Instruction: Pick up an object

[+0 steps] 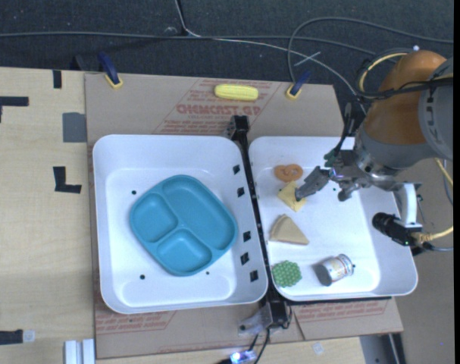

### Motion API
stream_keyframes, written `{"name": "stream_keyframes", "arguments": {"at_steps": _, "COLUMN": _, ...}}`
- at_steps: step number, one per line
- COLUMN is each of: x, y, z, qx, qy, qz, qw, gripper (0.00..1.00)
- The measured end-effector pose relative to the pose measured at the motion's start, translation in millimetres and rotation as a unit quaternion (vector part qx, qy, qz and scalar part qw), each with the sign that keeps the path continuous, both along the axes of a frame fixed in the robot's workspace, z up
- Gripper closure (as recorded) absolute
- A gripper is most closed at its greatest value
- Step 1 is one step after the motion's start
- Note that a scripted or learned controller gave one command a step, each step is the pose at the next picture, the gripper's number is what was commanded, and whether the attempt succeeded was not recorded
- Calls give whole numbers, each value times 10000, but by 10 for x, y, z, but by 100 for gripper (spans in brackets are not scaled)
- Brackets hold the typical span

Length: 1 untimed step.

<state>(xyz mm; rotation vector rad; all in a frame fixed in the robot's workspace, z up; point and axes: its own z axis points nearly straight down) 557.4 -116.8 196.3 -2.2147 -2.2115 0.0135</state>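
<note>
Desk: pale wood-look top w/ black tape marks, dark carpet behind, cables trailing across it. Cardboard sheet under two shallow white bins, held by blue-and-yellow clamps at its far edge.

Left bin: one blue divided tray, three compartments, lying flat, turned at a diagonal.

Right bin, contents:
- yellow block, small; long axis approx. diagonal, running from near-left to far-right toward the end effector. Near bin's left-centre.
- brown pretzel-like piece, just beyond the yellow block, close beside it.
- tan wedge, point aimed to far side, broad edge to the right-front.
- green round item, textured, at near-left corner.
- silver can, on its side, long axis approx. left-right w/ slight tilt, end face to the right.

Outside bins: yellow banana-shaped item on cardboard, long axis left-right.

End effector: over right bin, arm in from right. Fingers spread apart; left finger's dark tip just beside or touching the yellow block's right end, can't tell which. Other finger farther right, over bare bin floor. Nothing seen betw. the fingers. Yellow block lay left of the end effector, not gripped.
</note>
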Motion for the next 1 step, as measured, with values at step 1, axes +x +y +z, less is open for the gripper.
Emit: {"name": "stream_keyframes", "arguments": {"at_steps": 1, "x": 30, "y": 1, "z": 65, "qx": -8, "qy": -62, "qz": 15, "qw": 10000, "gripper": 0}}
